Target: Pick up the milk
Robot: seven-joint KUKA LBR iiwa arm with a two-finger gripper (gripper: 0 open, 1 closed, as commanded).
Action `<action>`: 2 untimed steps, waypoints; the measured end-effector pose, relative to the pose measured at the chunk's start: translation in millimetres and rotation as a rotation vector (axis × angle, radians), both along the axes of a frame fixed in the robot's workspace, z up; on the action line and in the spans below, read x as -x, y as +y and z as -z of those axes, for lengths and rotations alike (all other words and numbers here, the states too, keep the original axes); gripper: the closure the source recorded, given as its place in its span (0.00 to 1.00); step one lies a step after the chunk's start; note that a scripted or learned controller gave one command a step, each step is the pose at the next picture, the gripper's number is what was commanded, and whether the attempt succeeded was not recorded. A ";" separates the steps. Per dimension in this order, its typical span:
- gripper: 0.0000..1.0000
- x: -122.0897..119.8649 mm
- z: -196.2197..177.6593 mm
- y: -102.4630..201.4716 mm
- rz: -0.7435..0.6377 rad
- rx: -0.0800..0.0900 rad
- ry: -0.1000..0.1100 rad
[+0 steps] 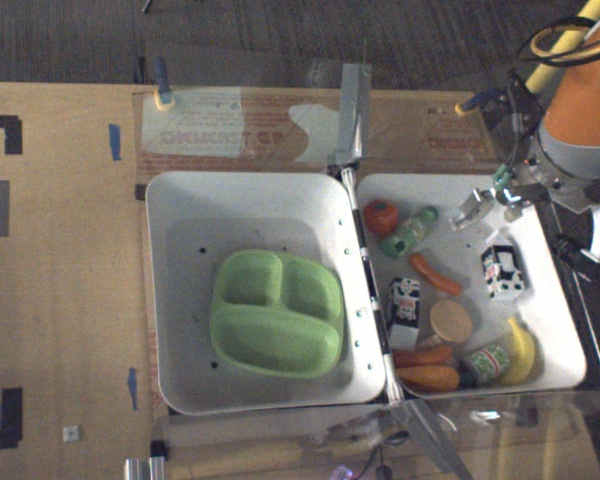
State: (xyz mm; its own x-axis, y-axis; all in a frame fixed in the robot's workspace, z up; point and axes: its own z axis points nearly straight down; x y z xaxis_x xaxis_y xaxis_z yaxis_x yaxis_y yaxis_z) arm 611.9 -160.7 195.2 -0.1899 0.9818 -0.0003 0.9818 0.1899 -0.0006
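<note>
Camera view: two white bins side by side on bench, left bin [170,268] and right bin [565,348], sharing a central divider. All positions below given rel. to right bin.

Gripper [488,204] sat over upper-right part of right bin, arm w/ orange band coming in from the right. Fingers too small and blurred to read; cannot tell if apart or together. Nothing seen between them.

Two cow-print milk cartons in right bin. Milk carton A [503,271] lay toward right side, below gripper and apart from it, not touching other items. Milk carton B [405,301] lay at left edge, close against divider.

Other contents of right bin: tomato [380,216] at upper left; green bottle [410,232] just beside it, tilted diag.; carrot [435,274] near centre, between the two cartons; tan round lid [450,321] below carrot, just right of carton B; two more orange carrots [425,368] along lower-left edge; can w/ green-red label [488,363] at bottom, touching banana [521,350] at lower right.

Left of right bin: left bin held a green divided plate [278,313], lying flat approx. mid-bin.
</note>
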 end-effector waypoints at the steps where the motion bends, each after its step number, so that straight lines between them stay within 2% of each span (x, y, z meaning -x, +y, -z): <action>1: 0.00 22.9 78.2 -48.8 0.128 0.006 -0.031; 2: 1.00 21.8 67.8 -50.2 0.130 0.008 -0.035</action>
